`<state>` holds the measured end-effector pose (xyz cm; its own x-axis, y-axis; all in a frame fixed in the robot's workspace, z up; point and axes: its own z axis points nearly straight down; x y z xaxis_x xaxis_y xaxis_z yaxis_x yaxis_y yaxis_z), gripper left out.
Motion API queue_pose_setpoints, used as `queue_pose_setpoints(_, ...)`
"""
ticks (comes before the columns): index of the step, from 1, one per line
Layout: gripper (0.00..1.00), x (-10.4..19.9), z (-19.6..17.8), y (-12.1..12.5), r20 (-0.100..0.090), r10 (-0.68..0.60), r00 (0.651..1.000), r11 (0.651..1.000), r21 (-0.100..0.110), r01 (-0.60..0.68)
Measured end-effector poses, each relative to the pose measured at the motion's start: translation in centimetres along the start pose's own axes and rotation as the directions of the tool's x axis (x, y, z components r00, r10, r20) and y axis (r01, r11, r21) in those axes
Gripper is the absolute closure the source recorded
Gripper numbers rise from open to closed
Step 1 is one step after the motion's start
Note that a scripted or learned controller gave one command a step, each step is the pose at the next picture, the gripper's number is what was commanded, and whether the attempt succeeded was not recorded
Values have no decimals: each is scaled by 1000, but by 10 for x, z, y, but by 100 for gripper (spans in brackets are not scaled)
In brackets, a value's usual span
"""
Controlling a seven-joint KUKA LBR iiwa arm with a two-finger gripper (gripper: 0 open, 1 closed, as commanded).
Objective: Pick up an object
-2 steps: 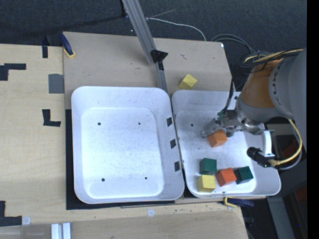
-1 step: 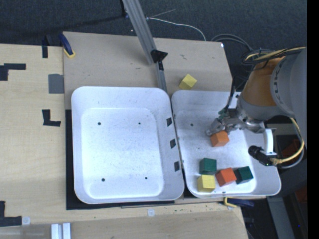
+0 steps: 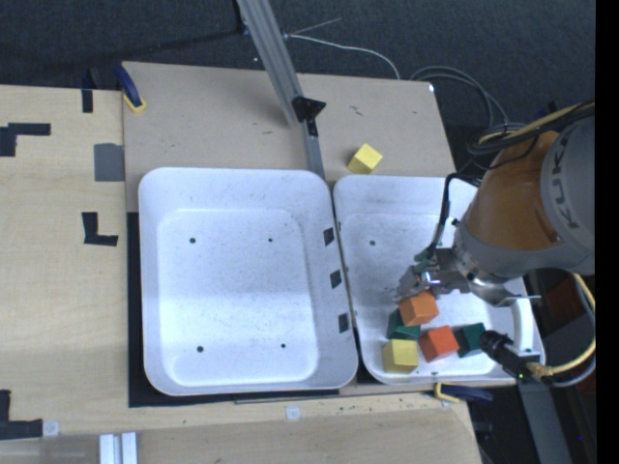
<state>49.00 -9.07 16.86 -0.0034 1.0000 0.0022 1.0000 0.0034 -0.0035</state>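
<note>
The flat tan wooden surface has small black and grey tape marks on its left part. A lighter brown board lies on top of it, and dark blue carpet shows behind. A long grey metal pole leans in from the top and ends at a black clamp. A small yellow cube sits alone on the board, just behind the bins.

Two shallow white plastic bins sit side by side and touch. The left white bin is the bigger one. The right white bin has blocks in its near corner.

The grey arm with the orange band comes in from the right. Its silver pincer points down into the right bin. I cannot tell if it is apart or together. The orange block lies right under the pincer tip and seems to touch it. Just in front are a yellow block, a red-orange block and dark green blocks, all packed close together.
</note>
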Motion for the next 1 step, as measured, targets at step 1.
queue_pose_setpoints(1, 100, 108, -23, -2, -1, -7, 1000, 1000, -1, 7)
